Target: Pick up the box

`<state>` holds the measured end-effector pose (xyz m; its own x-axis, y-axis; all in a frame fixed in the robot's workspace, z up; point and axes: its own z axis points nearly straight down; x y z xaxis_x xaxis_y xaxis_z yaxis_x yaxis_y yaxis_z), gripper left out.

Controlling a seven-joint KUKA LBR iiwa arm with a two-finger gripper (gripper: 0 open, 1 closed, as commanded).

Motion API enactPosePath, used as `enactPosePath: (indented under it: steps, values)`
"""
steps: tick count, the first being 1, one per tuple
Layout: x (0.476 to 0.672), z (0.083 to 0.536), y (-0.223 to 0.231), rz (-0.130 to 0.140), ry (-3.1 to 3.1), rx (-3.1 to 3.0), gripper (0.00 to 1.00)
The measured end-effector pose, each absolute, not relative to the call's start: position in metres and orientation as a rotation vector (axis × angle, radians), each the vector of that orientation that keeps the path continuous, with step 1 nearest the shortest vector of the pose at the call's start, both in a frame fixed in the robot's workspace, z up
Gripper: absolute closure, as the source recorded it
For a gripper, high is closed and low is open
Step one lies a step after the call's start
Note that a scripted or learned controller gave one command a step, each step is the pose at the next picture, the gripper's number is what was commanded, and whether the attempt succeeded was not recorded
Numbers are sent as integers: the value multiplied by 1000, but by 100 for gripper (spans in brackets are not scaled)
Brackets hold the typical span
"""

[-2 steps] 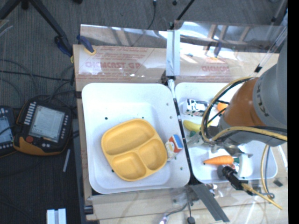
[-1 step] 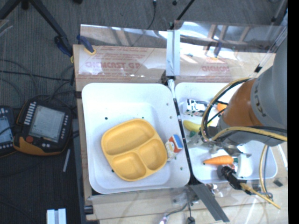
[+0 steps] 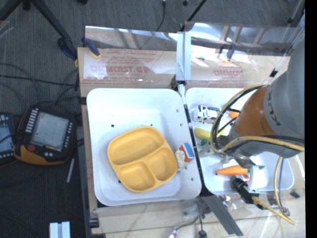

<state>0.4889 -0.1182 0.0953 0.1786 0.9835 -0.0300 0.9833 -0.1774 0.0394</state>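
A small box (image 3: 184,154), printed red, white and blue, lies in the left bin (image 3: 124,110) near its right wall. It rests against the right edge of a yellow divided plate (image 3: 142,158). My gripper (image 3: 238,160) hangs low over the right bin (image 3: 213,181), to the right of the box and across the wall between the bins. The grey arm and its orange band hide most of it. Nothing shows as held.
In the right bin, a small white packet with dark print (image 3: 208,112) sits at the back left. A yellow banana (image 3: 202,133) lies beside the dividing wall and an orange carrot (image 3: 231,170) just below the gripper. A cardboard wall (image 3: 129,69) backs the bins.
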Motion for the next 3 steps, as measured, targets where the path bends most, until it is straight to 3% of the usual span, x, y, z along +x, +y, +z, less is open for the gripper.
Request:
enactPosePath:
  steps: [1, 2, 3]
  values:
    - [503, 95, -119, -9, 1962, 2408, 0]
    - [517, 94, -122, -1, 1935, 2442, 0]
    - [516, 94, -120, 2, 1900, 2465, 0]
